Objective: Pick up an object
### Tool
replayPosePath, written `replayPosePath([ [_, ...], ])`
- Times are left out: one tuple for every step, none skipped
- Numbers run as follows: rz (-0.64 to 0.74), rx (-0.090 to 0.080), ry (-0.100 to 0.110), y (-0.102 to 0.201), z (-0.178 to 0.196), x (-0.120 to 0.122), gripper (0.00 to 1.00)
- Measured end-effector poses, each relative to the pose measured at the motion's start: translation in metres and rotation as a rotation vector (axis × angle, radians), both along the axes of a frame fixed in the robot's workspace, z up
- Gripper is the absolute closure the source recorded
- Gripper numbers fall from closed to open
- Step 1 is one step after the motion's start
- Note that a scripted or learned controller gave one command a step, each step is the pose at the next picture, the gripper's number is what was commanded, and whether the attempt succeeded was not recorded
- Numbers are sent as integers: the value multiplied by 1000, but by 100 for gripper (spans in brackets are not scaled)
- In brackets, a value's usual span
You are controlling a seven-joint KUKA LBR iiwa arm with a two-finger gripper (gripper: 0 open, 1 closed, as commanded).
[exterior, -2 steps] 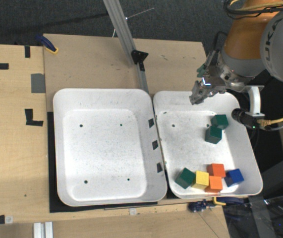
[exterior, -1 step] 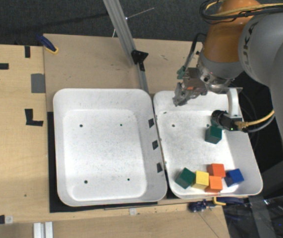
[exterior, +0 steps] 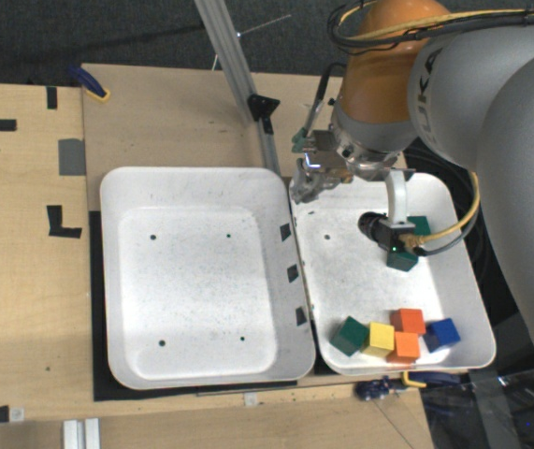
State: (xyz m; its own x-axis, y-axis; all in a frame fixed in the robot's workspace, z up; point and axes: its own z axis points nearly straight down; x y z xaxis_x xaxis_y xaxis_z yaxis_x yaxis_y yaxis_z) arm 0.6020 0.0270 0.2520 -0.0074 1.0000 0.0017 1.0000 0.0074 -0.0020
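While no block is yet lifted, the claw (exterior: pixel 315 183), its state impossible to tell, hangs over the right bin's (exterior: pixel 341 251) upper left corner, the arm bent down from the right; green block (exterior: pixel 350 335), yellow block (exterior: pixel 381 337), orange blocks (exterior: pixel 407 333), blue block (exterior: pixel 442 333) lie clustered along the near edge.
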Motion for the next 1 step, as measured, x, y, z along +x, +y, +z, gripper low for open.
replayPosePath([
  [0, 0, 0, 55, -3, -3, 100],
])
